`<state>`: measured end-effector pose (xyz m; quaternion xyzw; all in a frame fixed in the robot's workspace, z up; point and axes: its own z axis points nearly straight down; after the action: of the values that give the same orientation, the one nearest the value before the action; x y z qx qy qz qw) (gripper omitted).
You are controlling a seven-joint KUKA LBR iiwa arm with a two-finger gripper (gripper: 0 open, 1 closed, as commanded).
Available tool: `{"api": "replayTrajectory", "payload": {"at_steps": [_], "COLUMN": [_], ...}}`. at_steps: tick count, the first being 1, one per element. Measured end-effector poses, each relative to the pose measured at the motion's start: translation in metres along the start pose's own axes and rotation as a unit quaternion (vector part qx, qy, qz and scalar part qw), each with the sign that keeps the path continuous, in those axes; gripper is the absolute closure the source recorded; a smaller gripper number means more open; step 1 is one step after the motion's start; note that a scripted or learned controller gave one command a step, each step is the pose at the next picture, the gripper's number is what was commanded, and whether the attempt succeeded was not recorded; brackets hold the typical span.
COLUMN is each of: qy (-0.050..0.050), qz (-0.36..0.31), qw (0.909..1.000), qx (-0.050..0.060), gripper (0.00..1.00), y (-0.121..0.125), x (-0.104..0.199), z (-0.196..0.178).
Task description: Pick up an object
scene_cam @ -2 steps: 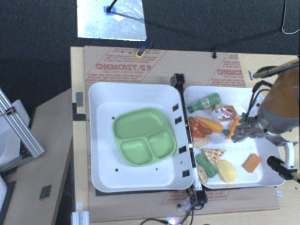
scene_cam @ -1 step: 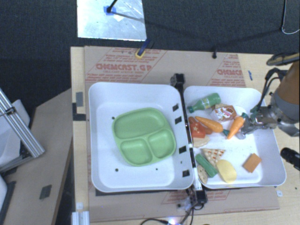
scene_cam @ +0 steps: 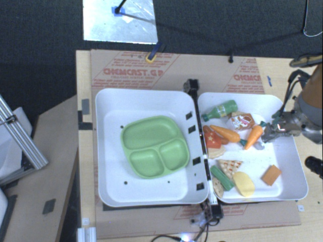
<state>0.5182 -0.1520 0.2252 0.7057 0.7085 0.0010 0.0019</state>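
Note:
The right bin (scene_cam: 294, 161) holds several toy foods. An orange carrot (scene_cam: 252, 136) lies tilted near its middle, and my gripper (scene_cam: 266, 133) hangs right beside the carrot's upper right end, reaching in from the right. A second carrot (scene_cam: 225, 133) lies to the left, next to a red tomato piece (scene_cam: 212, 139). A green bottle (scene_cam: 220, 110) and a small red-and-white packet (scene_cam: 241, 121) sit toward the back. Nearer the front are a pizza slice (scene_cam: 230, 166), a green cucumber (scene_cam: 221, 178), a yellow potato shape (scene_cam: 245, 184) and an orange block (scene_cam: 271, 175).
The left bin (scene_cam: 108, 135) holds a green divided plate (scene_cam: 154, 146). Black clips run along the wall between the two bins (scene_cam: 198, 135). The arm's grey body (scene_cam: 310, 110) stands over the bench's right edge. A silver sheet (scene_cam: 120, 14) lies beyond the bench.

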Motion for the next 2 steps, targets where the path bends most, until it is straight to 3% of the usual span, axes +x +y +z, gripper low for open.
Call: {"api": "replayTrajectory", "payload": {"at_steps": [2], "qy": [0.002], "qz": [-0.003], "qw": [1.0], "qx": [0.001], "gripper": [1.0], "y": [0.003], "x": [0.104], "z": [-0.013]}}
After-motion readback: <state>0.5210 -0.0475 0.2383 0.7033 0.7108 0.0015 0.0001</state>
